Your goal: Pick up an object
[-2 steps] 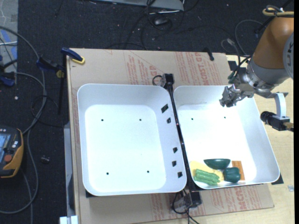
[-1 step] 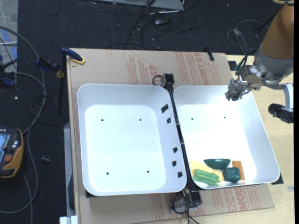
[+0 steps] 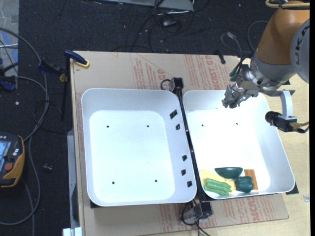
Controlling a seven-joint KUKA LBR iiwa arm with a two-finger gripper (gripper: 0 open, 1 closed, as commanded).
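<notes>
We start at the left bin (image 3: 93, 146), a shallow white tray with nothing of the task's lying on its floor, and cross the black divider (image 3: 184, 141) into the right bin (image 3: 275, 146), where everything that matters sits. The objects are bunched in that bin's near corner, at the bottom of the view: one green ridged piece (image 3: 217, 186) lying with its long axis roughly left to right, one dark green bowl-shaped piece (image 3: 229, 171) just behind it, one green chunk (image 3: 244, 184) beside them, one pale yellow flat piece (image 3: 208, 174) partly under the others, and one small orange-brown block (image 3: 251, 173) at the back of the cluster — five things by our count, all touching or nearly so.

The gripper (image 3: 231, 100) hangs over the far edge of the same bin, toward the top of the view, with the orange-banded arm (image 3: 283, 33) behind it on the right. From the gripper the cluster lies well apart, almost straight toward the near rim and only slightly right — we judge the coming move to be a run along the bin's length, then a descent. Nothing sits between its fingers that we can make out, and whether they are spread or closed we cannot tell at this size
</notes>
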